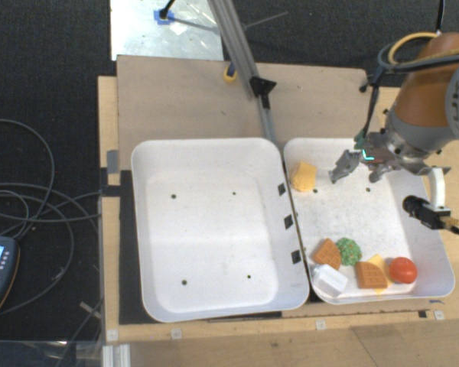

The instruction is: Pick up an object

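The gripper [360, 169] hangs over the upper part of the right bin [436, 285], with its two fingers spread apart and nothing between them, so it is released. I judge that it is placed there to come down on some object, but it has not yet reached any.

The nearest object to it is the yellow block [304, 177], which lies to the left of the gripper, close to the bin's left wall. It stands alone, so it looks like an easy target.

The other objects lie together along the lower edge of the right bin, well apart from the gripper: a white piece [330, 280] in the lower left corner, an orange wedge [328, 254] just above it, a green piece [348, 250] touching that wedge, a second orange piece [372, 274] and a red ball [402, 270] toward the lower right corner. They are crowded, which could make a clean grasp harder there.

The left bin [214, 228] lies beside the right bin.

I can read no label or writing on any object.
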Controlling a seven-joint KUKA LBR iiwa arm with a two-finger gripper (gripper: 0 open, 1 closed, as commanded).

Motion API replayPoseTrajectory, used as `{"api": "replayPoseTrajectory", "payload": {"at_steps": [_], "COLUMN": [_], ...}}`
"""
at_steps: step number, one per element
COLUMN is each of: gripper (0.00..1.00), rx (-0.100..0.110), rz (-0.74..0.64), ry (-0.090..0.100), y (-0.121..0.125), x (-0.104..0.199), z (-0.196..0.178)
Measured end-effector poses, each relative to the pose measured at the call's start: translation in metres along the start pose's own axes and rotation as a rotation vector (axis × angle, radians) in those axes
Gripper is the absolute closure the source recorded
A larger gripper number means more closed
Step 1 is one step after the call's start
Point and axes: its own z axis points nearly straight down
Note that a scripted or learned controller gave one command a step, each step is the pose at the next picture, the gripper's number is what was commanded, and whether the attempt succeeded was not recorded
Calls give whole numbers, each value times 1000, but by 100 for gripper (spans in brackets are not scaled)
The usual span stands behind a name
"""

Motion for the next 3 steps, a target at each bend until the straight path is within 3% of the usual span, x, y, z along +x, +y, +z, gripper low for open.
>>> {"api": "replayPoseTrajectory", "payload": {"at_steps": [1,3], "gripper": [0,0], "rx": [-4,0], "rz": [1,3], "ry": [-1,-1], "y": [1,4], "x": [0,-6], "z": [-2,108]}}
